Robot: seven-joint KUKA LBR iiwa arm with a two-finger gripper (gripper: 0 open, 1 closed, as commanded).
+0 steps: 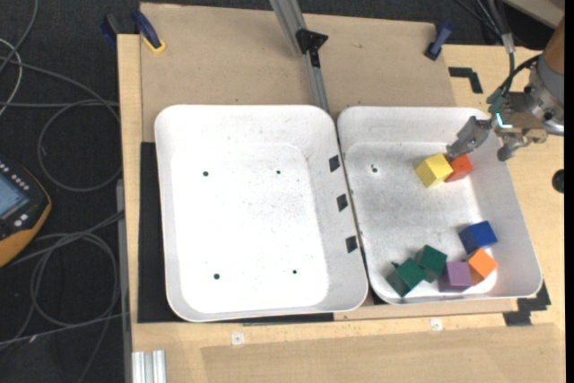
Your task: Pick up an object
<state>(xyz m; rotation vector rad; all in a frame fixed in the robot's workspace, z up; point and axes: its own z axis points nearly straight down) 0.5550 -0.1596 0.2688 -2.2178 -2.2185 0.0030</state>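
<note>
While the arm reaches in from the right, its claw hangs over the right bin's upper right corner, fingers spread apart and holding nothing. A yellow block and red block lie just beside one fingertip. Blue, orange, purple and green blocks cluster near the bin's front edge.

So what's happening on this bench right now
A robot arm reaches in from the right, its gripper open over the right-hand bin. It hangs just beside a yellow block and a red-orange block near the bin's far side, holding nothing. More blocks, green, purple, orange and blue, are clustered in the near corner. Nothing has been picked up yet.
</note>
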